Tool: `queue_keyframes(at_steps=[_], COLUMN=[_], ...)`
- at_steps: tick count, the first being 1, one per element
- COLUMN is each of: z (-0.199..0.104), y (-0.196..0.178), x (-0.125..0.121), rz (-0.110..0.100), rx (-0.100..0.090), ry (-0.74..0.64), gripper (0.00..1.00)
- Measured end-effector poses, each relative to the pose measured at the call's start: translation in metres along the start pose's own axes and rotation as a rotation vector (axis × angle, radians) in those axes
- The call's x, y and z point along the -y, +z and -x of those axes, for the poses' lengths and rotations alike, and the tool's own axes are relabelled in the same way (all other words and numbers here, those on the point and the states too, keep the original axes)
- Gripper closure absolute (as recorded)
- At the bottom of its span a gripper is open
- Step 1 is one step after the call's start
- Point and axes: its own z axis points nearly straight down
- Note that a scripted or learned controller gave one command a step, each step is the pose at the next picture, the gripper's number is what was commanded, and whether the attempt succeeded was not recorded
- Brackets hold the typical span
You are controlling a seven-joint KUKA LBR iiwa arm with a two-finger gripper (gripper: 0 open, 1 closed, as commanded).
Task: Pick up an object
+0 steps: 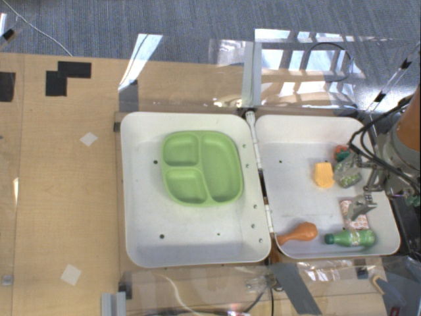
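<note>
Now the gripper (360, 206) hangs low in the right bin (296, 196), over a small packet (355, 221) (open or closed, I cannot tell); next it must close and lift.

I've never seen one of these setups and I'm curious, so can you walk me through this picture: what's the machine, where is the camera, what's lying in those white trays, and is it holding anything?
This is one picture from a camera fixed above a bench, looking down at a slant. The bench carries two shallow white bins side by side. The left bin holds a green plate with three compartments. The right bin holds small play items: a yellow block, a brown drumstick, a green bottle lying on its side, a clear crumpled wrapper with something red and green behind it, and a small printed packet. The machine is a robot arm reaching in from the right edge, trailing black cables. Its gripper hangs over the packet, just above the bottle. I can't make out whether it is gripping anything, so I wouldn't say it holds an object.
</note>
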Motion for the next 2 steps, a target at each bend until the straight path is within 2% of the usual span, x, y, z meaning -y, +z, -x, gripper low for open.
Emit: queue_keyframes(at_steps=[1, 2], z=[0.023, 0.025], y=[0.142, 0.13], x=[-0.002, -0.003], rz=[-0.001, -0.002], rx=[0.003, 0.009], ry=[-0.034, -0.043], gripper=[0.0, 1.0])
